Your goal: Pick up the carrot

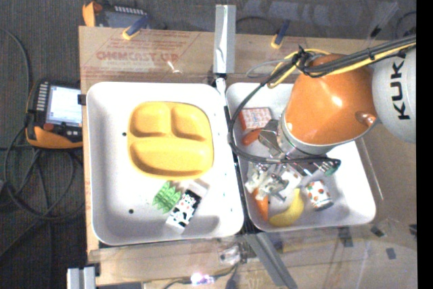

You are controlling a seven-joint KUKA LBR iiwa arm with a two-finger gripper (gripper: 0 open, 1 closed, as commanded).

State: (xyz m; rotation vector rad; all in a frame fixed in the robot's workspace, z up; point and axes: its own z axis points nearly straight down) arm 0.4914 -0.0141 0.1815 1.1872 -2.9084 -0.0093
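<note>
Looking down on two white bins side by side: left bin fills the centre-left of the frame, right bin the centre-right. Arm enters from the right, its orange band covering much of the right bin's upper half. Left bin carries a yellow tray, with a green piece and a black-and-white block just below it. In the right bin, lower middle: a banana, a spotted cup, and a red-and-white packet toward the upper left corner. Gripper sits low over the clutter at the bin's lower left; finger state cannot be told from this angle. Carrot, judged to be the small orange piece at the lower left of the right bin, lies touching the banana and right under the gripper, partly hidden. Judgement: likely a toy, light, stiff, smooth and somewhat slippery, not fragile. Best held across the thick middle of its body, fingers square to its long axis; the banana alongside crowds one side and may get nudged.
</note>
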